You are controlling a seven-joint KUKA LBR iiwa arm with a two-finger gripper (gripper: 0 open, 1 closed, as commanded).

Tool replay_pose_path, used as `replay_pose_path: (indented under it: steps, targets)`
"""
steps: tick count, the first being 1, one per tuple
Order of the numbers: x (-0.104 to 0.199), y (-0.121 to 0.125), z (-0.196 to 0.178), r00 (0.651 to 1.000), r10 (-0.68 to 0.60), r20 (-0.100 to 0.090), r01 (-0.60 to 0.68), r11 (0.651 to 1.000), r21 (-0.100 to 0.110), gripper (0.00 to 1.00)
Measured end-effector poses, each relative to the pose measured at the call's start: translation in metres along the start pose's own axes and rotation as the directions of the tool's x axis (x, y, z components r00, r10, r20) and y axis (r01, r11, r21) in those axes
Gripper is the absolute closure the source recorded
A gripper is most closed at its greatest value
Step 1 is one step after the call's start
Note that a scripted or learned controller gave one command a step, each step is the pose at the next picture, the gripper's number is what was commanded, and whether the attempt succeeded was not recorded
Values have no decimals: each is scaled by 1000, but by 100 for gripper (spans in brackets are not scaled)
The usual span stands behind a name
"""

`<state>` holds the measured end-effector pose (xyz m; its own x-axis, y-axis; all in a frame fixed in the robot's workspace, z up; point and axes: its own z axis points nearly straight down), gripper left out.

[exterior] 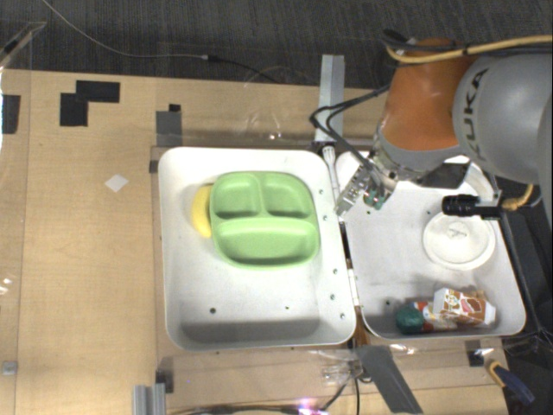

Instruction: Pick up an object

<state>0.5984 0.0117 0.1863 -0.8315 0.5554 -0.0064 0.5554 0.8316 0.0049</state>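
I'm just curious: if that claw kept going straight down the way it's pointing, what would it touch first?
Probably the bare floor of the right bin, close to its left wall. The gripper hangs over that spot, though depth is hard to judge.

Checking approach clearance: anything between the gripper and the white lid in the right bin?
Nothing visible. The gripper sits at the right bin's upper left; bare bin floor separates it from the white lid.

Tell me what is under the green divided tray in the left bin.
A yellow object pokes out from beneath the left edge of the green divided tray, which rests in the left bin. The tray covers the rest of it, so its shape and kind cannot be told.
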Motion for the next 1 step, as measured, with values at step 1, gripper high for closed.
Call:
replay_pose_path:
  steps: [1]
  targets:
    - [-13,0,0,1000,11,1,-11,1000,-1,100]
